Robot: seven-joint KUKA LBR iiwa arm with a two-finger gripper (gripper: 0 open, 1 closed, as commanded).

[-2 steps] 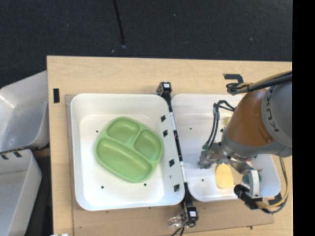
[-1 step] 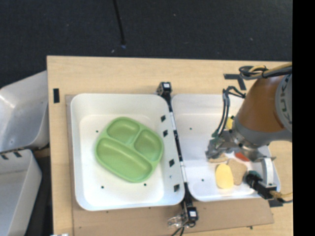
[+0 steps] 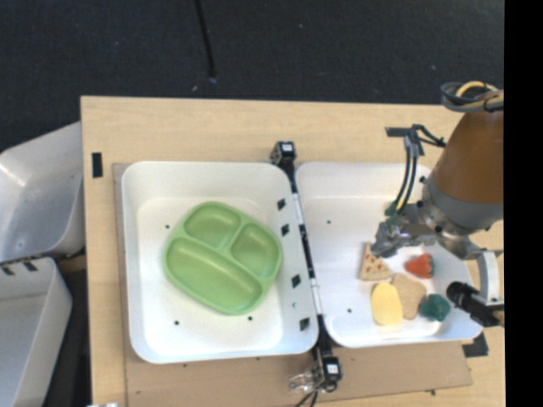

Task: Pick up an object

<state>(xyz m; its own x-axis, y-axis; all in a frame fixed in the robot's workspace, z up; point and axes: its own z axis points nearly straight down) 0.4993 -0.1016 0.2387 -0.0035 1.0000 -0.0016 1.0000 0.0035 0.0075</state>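
Green divided plate [image 3: 223, 257] is lying in the left bin [image 3: 136, 227]. At three o'clock, the gripper [image 3: 389, 237] is hovering over a pizza slice [image 3: 373, 265]; finger opening unclear.

I am seeing five small toy foods lying clustered in the right bin's near corner: a pizza slice [image 3: 374, 266], a red piece [image 3: 419, 267], a yellow piece [image 3: 387, 303] touching a tan piece [image 3: 410, 293], and a dark green piece [image 3: 436, 307].
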